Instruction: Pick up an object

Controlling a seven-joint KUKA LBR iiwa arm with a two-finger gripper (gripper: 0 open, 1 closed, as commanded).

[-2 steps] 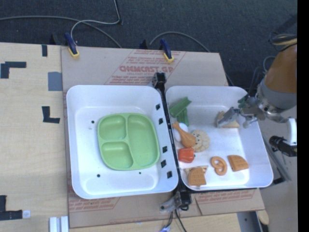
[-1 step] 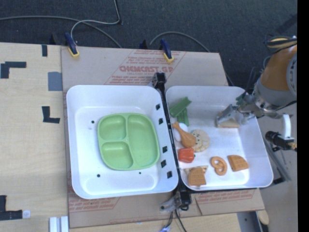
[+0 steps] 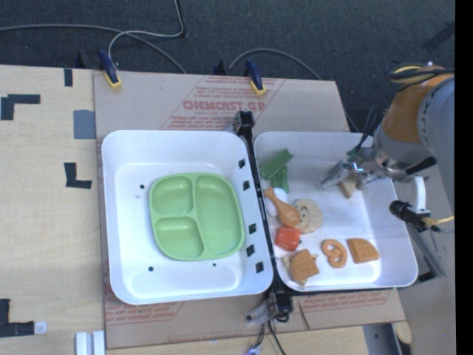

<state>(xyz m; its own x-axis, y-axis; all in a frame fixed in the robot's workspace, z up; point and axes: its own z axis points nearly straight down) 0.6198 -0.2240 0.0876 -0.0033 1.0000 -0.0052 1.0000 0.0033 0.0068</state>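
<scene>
In the right bin (image 3: 384,268), toy food lies scattered: a green leafy piece (image 3: 276,164) near the back left corner, a drumstick (image 3: 284,208) beside a round cracker (image 3: 309,215), a red piece (image 3: 288,237), a pretzel (image 3: 334,253), a toast slice (image 3: 362,251) and a brown chunk (image 3: 303,265) at the front.

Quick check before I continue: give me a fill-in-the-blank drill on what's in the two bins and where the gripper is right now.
1. The green divided plate lies in the ____ bin.
2. The plate has ____ compartments.
3. The gripper is over the ____ bin.
4. The pretzel lies between the toast piece and the ____.

Missing words: left; three; right; cracker
</scene>
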